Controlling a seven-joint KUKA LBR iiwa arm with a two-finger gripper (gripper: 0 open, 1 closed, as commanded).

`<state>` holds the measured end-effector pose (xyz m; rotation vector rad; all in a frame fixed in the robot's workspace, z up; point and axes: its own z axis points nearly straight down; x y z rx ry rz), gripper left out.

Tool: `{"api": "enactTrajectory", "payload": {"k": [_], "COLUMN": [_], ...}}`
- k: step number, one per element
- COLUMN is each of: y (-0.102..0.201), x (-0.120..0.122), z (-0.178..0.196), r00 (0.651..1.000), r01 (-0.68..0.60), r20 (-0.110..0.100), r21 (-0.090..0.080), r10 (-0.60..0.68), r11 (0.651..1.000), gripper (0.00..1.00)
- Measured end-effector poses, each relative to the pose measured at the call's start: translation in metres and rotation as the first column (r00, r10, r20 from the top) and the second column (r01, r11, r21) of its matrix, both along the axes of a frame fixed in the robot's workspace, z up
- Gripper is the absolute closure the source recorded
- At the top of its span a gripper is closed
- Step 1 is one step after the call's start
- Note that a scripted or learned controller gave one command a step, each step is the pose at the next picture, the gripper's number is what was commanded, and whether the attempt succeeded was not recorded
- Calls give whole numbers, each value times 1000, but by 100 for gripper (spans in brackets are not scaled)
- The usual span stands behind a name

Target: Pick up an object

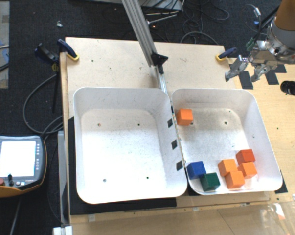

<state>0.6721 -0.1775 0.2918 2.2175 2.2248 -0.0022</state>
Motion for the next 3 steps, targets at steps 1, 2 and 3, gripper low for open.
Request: {"api": "enactTrajectory", "payload": {"k": [1,2,3], "y": [53,13,25], "x": [-27,-30,-50], "z": [94,218,220], "r00": [1000,1000,1000], "r01": [-4,5,1], "r20": [11,11,2], "r21": [0,-3,1], "r10": [4,-5,-1], "r11": [1000,1000,1000], "gripper": [0,0,0]}}
